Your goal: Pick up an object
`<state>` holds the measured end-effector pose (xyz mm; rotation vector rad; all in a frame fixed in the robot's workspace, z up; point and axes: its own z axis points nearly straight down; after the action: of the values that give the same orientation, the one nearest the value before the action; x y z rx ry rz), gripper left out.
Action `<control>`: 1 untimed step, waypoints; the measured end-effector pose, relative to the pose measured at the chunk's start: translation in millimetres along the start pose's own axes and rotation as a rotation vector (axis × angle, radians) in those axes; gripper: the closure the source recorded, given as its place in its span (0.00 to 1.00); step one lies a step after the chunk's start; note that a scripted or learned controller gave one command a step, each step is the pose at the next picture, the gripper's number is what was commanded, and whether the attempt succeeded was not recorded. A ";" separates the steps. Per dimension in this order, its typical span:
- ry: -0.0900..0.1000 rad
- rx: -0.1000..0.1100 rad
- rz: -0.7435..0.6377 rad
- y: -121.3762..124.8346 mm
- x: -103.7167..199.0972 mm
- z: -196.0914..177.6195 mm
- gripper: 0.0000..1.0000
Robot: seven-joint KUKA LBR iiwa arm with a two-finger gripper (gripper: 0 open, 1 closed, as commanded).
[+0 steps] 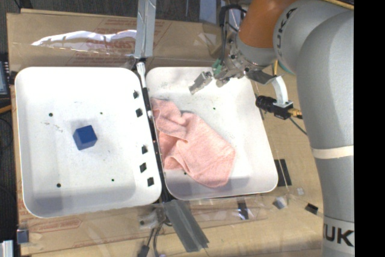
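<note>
Tool [201,82] above right bin's [255,129] far edge, finger state unreadable; pink cloth [195,144] crumpled below; blue cube [85,136] in left bin [36,129].

The one legible marking is on the arm [328,99] — at the lower right corner of the view, dark capital letters "UK" stand on its grey casing, cut off at the view's edge. A crinkled clear wrapper [90,41] on the cardboard beyond the left bin's far edge carries reddish print — too blurred to read
</note>
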<state>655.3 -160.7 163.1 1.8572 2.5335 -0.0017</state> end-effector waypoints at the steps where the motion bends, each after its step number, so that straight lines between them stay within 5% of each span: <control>1: 0.004 0.004 -0.028 -71.1 13.9 71.4 0.00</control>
<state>583.3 -168.9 91.8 1.8247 2.5638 -0.0034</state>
